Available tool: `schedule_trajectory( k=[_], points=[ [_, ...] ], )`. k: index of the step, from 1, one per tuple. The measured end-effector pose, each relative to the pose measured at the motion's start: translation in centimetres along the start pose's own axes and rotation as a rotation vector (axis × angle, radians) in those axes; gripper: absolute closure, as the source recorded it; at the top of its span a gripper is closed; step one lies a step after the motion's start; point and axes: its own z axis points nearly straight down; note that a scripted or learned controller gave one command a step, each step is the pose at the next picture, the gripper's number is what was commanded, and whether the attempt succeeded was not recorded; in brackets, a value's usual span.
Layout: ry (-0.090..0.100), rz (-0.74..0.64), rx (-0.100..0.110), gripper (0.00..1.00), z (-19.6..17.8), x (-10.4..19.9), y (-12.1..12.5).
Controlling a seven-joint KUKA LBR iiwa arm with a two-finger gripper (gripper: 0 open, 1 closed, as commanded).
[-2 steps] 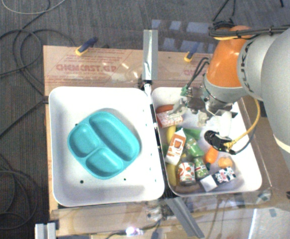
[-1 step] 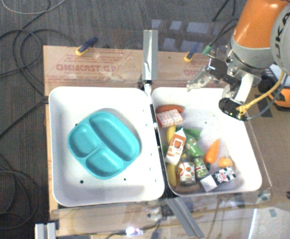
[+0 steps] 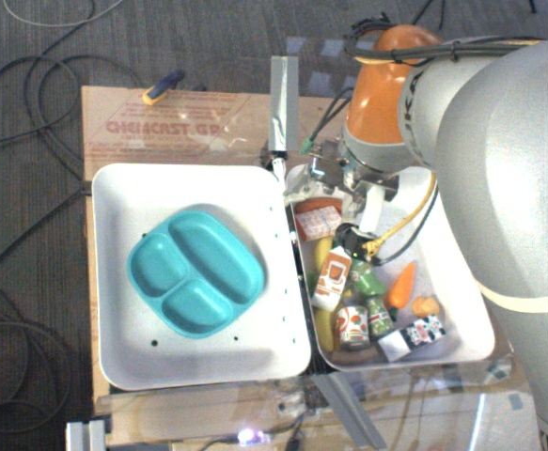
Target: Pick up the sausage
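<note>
The gripper (image 3: 337, 184) hangs low over the far left corner of the right bin (image 3: 476, 341), just above what seems to be the sausage (image 3: 317, 202), a red-brown piece touching a printed packet (image 3: 319, 222). This looks like the approach step. I cannot tell how the jaws stand. Next it should descend squarely and close.

The left bin (image 3: 123, 346) has plenty of room: a teal divided plate (image 3: 196, 271) sits in its middle, with bare white floor all around it. The right bin (image 3: 447, 271) is crowded. A bottle (image 3: 332, 280), a can (image 3: 352, 325), a carrot (image 3: 401, 285) and other small things pack its left wall and near end (several touching), and the grey arm (image 3: 480, 139) overhangs its far half. One bare strip runs along its right wall.
</note>
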Motion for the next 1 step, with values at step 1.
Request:
schedule_trajectory(
  k=[1],
  points=[
    [-0.002,0.019,-0.002,0.0,-0.09,-6.48,0.88]
  ],
)
